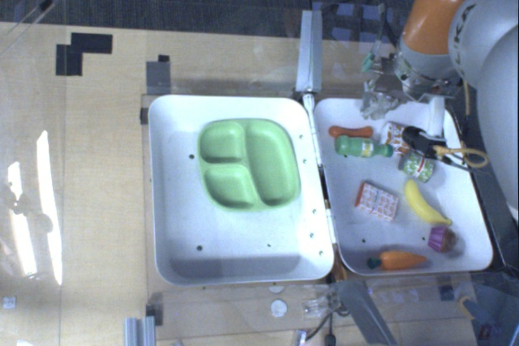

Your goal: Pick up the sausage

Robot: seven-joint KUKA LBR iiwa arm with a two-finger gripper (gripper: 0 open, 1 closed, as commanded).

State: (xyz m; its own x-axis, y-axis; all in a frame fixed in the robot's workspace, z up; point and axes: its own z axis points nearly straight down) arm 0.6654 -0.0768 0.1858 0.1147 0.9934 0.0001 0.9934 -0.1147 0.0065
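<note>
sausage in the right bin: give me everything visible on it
The sausage is a small, slim, orange-red toy link, smooth like plastic, lying flat and roughly crosswise near the back-left corner of the right bin. It looks whole. A green bottle lies just in front of it, very close or touching; I cannot tell which. The gripper is above the bin's back edge, to the sausage's right, with nothing seen between its fingers.

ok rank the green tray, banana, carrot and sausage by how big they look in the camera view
1. green tray, by far the largest
2. banana and carrot, too alike to separate
3. sausage, slightly smaller
</note>
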